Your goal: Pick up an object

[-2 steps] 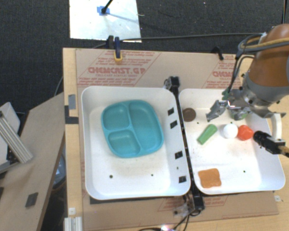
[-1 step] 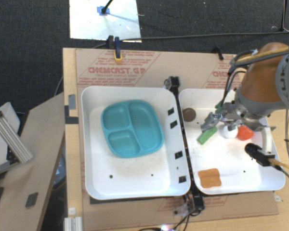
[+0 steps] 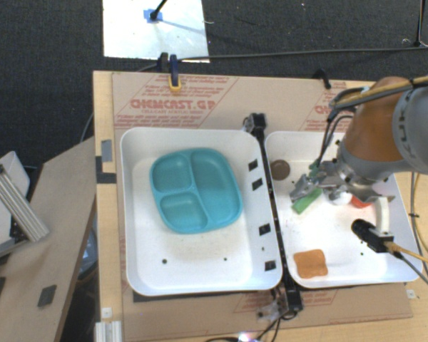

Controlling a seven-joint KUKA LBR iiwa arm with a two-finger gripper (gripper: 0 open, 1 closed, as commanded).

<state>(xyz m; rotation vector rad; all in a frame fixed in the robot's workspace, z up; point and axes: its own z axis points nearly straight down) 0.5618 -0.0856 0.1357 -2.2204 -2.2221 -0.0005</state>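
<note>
My gripper (image 3: 304, 187) is low over the left part of the right bin (image 3: 406, 262), with the grey arm and its orange band behind it to the right. A green oblong object (image 3: 307, 201) lies tilted right at the gripper's tip; whether it is held is not visible. A small brown round object (image 3: 279, 168) sits at the bin's back left. A tan-orange square piece (image 3: 311, 263) lies near the front wall. A red object (image 3: 360, 202) and a small white one (image 3: 338, 194) peek out under the wrist.
The left bin (image 3: 139, 262) holds a teal divided plate (image 3: 195, 189). A black divider with clips (image 3: 265, 191) runs between the two bins. Bare floor of the right bin lies between the green object and the tan piece.
</note>
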